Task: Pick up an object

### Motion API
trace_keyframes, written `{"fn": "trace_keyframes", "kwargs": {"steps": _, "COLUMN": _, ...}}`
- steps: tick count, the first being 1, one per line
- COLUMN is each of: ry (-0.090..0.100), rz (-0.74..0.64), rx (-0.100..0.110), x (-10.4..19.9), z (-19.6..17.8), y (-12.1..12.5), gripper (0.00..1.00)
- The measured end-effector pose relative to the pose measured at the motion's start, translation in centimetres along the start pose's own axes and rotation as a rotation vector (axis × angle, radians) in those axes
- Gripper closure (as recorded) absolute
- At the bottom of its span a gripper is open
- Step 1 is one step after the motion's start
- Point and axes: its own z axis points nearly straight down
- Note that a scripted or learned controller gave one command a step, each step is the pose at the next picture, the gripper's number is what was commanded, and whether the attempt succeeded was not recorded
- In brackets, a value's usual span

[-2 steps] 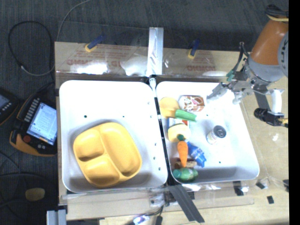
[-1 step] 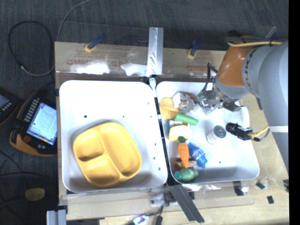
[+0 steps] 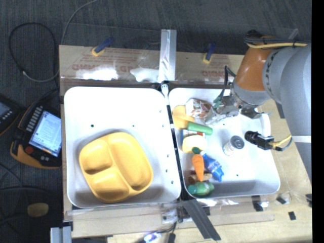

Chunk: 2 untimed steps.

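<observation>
Two shallow white bins side by side: left bin (image 3: pixel 76 105) taken up by a yellow divided plastic tray (image 3: pixel 115 165) low and centre, with bare floor along its far and left walls. Right bin (image 3: pixel 253 181) crowded down its left wall, bare across the near-right floor. Stacked along that wall, far to near: crinkled clear wrapper (image 3: pixel 200 109), yellow block (image 3: pixel 179 116), green cylinder (image 3: pixel 198 128), pale yellow lump (image 3: pixel 194 143), orange carrot (image 3: pixel 198 166), blue packet (image 3: pixel 212 167), green rounded piece (image 3: pixel 200 188). Small silver can (image 3: pixel 233 145) alone mid-floor, apart from the pile. Gripper (image 3: pixel 226 105) low at the far edge, just right of the wrapper, perhaps touching it. Cannot tell how the jaws stand.
</observation>
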Motion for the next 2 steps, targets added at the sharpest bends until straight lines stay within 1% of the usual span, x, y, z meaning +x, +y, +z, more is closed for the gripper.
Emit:
{"fn": "trace_keyframes", "kwargs": {"steps": 1, "ry": 0.000, "rz": 0.197, "rx": 0.000, "x": 8.2, "z": -9.4, "y": 2.4, "gripper": 1.00}}
{"fn": "trace_keyframes", "kwargs": {"steps": 2, "ry": -0.001, "rz": 0.000, "rx": 0.001, "x": 3.9, "z": -6.1, "y": -2.8, "gripper": 1.00}}
